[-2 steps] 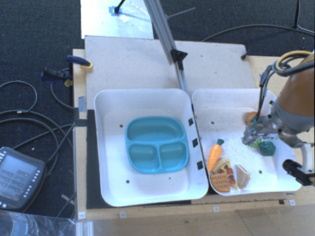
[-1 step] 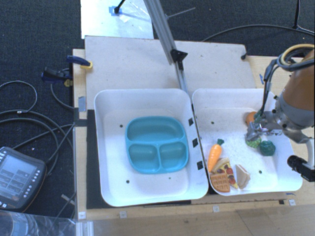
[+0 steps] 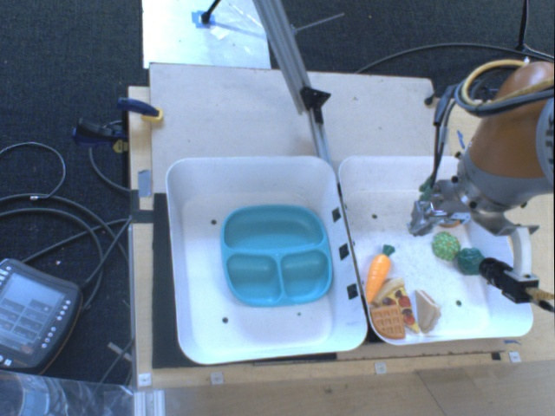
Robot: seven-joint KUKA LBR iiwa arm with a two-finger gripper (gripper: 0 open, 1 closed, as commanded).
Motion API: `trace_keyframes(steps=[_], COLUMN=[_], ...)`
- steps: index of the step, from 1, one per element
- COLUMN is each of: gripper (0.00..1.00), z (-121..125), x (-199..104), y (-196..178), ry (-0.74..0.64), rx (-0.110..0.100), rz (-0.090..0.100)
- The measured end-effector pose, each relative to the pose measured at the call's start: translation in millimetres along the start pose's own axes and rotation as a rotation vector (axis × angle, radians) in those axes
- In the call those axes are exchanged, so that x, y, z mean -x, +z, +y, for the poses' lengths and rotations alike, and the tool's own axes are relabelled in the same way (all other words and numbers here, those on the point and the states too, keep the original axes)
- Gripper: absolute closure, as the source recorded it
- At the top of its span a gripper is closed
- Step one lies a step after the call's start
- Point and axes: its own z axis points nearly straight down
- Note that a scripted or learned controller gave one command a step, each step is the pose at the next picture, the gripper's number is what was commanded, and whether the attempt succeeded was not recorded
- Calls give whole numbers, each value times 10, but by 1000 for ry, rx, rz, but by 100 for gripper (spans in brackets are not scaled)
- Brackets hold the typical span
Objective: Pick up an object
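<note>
Camera view | claw (image 3: 427,217) above right bin (image 3: 364,180) | green ball (image 3: 446,246) beside

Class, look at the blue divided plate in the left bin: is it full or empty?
Empty. All three compartments of the plate show bare blue. The toy food, such as the carrot, lies in the right bin instead.
</note>
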Motion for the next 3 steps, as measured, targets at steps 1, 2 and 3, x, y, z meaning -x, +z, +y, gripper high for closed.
trace_keyframes(steps=[1,2,3], gripper=[100,100,100], z=[243,441,710], x=[-437,-948,-1443], y=[91,181,45], ry=[0,-1,-1], rx=[-1,-2,1], rz=[0,1,1])
